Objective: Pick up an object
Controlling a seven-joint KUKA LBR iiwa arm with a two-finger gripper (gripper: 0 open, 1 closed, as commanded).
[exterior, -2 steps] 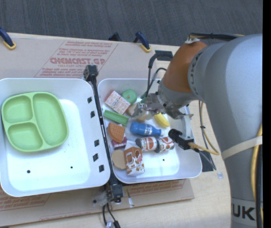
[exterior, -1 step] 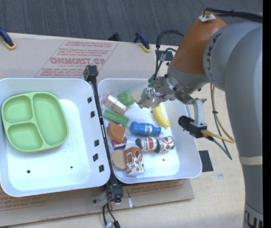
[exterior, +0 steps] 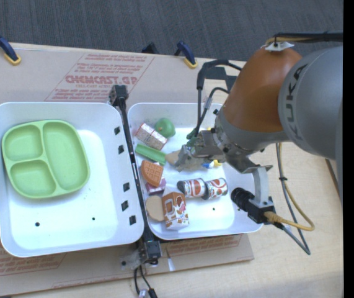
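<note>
My gripper (exterior: 186, 156) hangs low over the middle of the right bin (exterior: 246, 226), under the grey and orange arm. It is just right of a green stick (exterior: 150, 153) and above a red and white can (exterior: 203, 188) lying on its side. A tan piece (exterior: 172, 159) lies right by the gripper's tip. Around it are a green ball (exterior: 164, 127), a brown and white box (exterior: 150, 136), an orange waffle piece (exterior: 153, 173), a printed carton (exterior: 175, 210) and a brown disc (exterior: 154, 208). A small blue and yellow item (exterior: 212, 163) peeks out beneath the wrist.
The left bin (exterior: 96, 228) holds a light green divided plate (exterior: 44, 158). A black clip strip (exterior: 127, 166) runs between the two bins. The arm's body covers the right bin's far right part, and cables (exterior: 291, 216) trail off its right side.
</note>
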